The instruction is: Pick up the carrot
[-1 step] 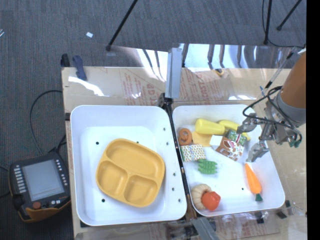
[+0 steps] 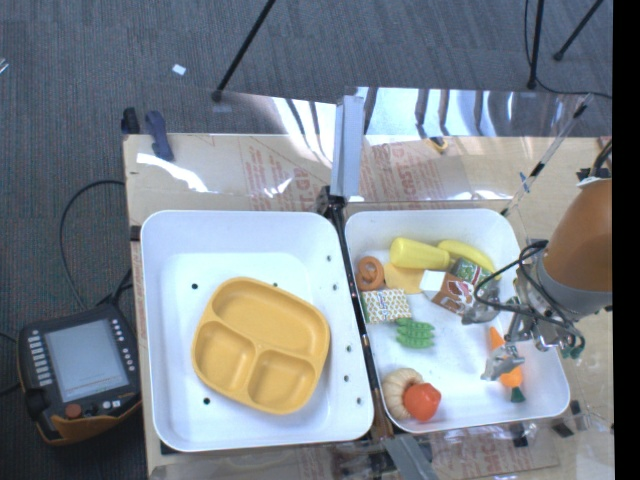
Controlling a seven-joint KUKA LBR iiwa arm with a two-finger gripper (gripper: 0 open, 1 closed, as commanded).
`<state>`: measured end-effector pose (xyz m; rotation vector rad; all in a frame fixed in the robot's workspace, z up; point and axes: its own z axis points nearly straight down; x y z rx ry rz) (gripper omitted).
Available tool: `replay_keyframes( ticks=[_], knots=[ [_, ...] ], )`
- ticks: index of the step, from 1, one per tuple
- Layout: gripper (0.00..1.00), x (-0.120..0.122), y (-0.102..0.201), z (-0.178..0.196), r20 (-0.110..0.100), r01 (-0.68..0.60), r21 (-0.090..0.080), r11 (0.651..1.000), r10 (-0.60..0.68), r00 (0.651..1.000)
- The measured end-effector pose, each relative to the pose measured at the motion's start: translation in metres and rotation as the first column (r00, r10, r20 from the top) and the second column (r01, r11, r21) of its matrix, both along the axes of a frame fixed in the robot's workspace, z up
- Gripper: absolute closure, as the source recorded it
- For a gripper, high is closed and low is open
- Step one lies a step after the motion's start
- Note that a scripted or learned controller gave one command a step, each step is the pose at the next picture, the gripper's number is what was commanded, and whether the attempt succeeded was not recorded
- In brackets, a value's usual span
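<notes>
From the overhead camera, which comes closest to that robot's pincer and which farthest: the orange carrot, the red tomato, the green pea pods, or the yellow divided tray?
1. Orange carrot, right at the pincer, at the right bin's right side.
2. Red tomato, front of the right bin.
3. Green pea pods, middle of the right bin; close to the tomato's rank.
4. Yellow divided plastic tray, in the left bin.

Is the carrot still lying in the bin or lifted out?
In the bin: the carrot lies on the right bin's floor, with the gripper right over it.
</notes>
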<state>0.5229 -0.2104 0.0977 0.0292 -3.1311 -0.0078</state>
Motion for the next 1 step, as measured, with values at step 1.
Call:
replay_keyframes(
  ticks=[1],
  knots=[
    [1.00,0.0053,0.0030,0.0146,0.011,-0.008,-0.002,1.000,0.008,1.000]
  ],
)
